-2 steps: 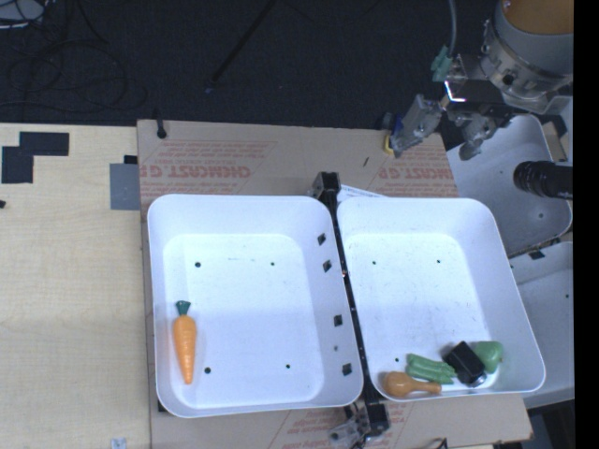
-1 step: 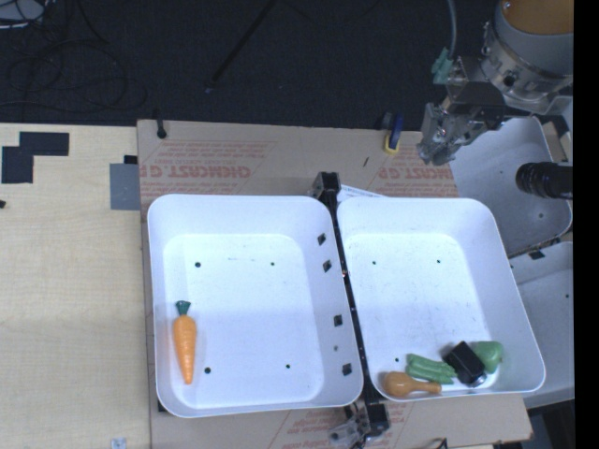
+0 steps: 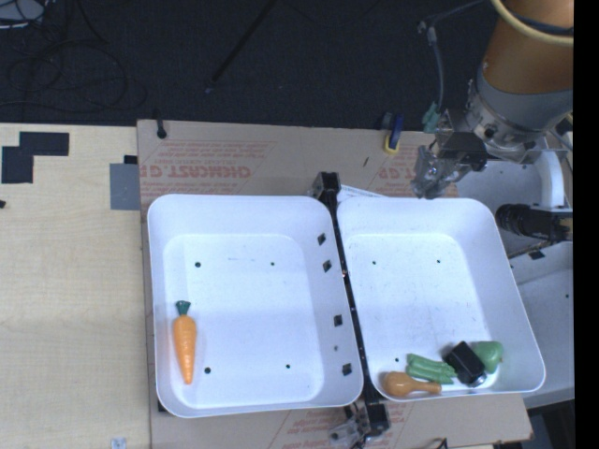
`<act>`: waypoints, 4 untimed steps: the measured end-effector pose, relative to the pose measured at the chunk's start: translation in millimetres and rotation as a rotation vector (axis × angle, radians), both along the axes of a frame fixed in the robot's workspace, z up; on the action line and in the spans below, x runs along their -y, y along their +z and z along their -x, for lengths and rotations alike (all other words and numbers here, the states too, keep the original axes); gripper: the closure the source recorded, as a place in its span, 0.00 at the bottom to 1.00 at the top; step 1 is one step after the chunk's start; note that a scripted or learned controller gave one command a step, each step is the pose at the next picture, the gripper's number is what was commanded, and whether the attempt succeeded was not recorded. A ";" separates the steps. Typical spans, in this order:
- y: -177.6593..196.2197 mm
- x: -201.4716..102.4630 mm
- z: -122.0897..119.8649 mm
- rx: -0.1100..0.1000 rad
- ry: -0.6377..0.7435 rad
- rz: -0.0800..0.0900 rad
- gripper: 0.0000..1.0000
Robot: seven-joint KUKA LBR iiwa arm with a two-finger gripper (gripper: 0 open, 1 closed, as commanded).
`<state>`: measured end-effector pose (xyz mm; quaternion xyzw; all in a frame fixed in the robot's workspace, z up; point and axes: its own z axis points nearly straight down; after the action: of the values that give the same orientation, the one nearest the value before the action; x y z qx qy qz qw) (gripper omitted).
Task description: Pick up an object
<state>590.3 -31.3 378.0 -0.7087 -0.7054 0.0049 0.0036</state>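
My two-finger gripper (image 3: 429, 183) hangs above the far rim of the right-hand shallow white bin (image 3: 510, 279), near that bin's far edge where it meets the brown cardboard sheet (image 3: 243, 162) under both bins. My grey arm with its orange band (image 3: 529, 21) comes in from the upper right, the wrist bent down and toward the left so the fingers point at the bench. From this angle the metal parts blur together, and I cannot tell whether they are spread or pressed together; nothing shows between them. The things I could pick lie well apart from me. In the near right corner of the right-hand bin sits a cluster: a small black block (image 3: 464, 362), tilted, touching a green pepper-like piece (image 3: 489, 352) on its right and a green pod-shaped piece (image 3: 430, 369) on its left, whose long axis runs roughly left to right. Just in front of the pod lies an orange-brown pear-shaped piece (image 3: 408, 384), its narrow stem end pointing right. Farther still, in the left-hand shallow white bin (image 3: 159, 251), an orange plastic carrot with a green top (image 3: 184, 344) lies near the left wall, its long axis running near to far, green top toward the far side and tip toward the near rim.
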 end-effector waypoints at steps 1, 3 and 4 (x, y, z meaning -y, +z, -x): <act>-187.2 -57.6 9.0 -0.007 0.008 -0.003 1.00; 51.6 -7.6 -22.7 0.027 0.006 -0.001 1.00; -49.3 20.5 -40.8 0.002 0.002 -0.001 1.00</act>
<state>631.2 -51.7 328.7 -0.7080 -0.7062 0.0038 0.0029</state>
